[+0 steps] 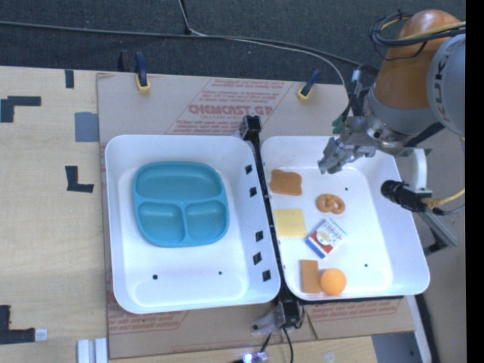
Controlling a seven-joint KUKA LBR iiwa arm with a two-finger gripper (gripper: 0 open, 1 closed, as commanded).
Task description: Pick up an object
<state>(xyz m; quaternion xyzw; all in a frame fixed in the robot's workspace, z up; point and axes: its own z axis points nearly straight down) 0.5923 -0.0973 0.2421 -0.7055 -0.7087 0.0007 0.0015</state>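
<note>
My gripper [333, 161] hangs over the far part of the right bin [393, 259], near its back wall. From this angle its fingertips blur into one dark grey mass, so I cannot tell how they stand. Nothing shows between them.

Below and a little to the left of my gripper lies the toast [286, 182], a brown slice flat on the bin floor, close but apart from me. Nearer the camera, the pretzel [330, 203] sits just right of the toast. The cheese [290, 222], a pale yellow square, lies beside the divider between the bins. The carton [326, 237], small and white with red and blue print, rests tilted just right of the cheese. At the near edge, the cracker [308, 276], a tan rectangle, touches the orange [333, 281], which sits on its right.

The left bin [125, 278] holds a plate [181, 203], blue, with three compartments, lying flat toward the far half of that bin, well apart from me.

Both bins stand on a cardboard sheet [204, 104], held at its far edge by two clamps [141, 72]. A black cable [227, 36] runs across the dark floor beyond the bench.
</note>
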